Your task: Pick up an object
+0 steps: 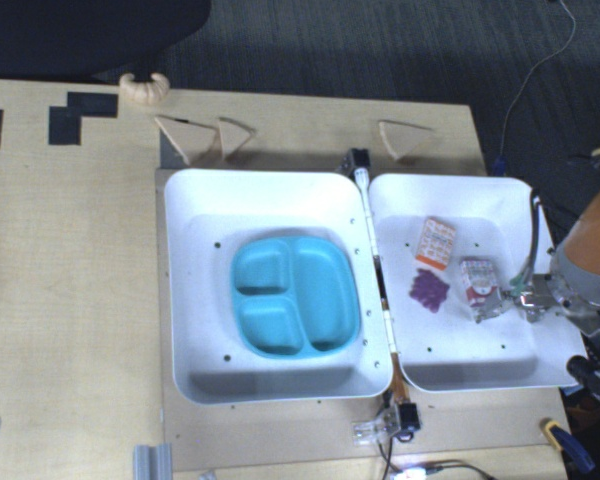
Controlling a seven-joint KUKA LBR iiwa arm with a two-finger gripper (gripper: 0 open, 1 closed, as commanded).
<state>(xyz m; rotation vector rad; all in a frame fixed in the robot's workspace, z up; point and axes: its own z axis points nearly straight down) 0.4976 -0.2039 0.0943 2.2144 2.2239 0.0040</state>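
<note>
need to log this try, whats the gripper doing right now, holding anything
gripper: in the right bin, down at the clear wrapped packet; whether it is open, shut or gripping cannot be told.

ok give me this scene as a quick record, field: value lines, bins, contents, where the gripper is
left bin: holds a blue divided tray, three compartments
right bin: holds three small items
item 1: orange and white packet, toward the back
item 2: purple object, in front of the packet
item 3: clear wrapped package, right of the purple object
gripper: in the right bin, at the wrapped package
grasp: cannot tell from this view
arm: enters from the right
</note>
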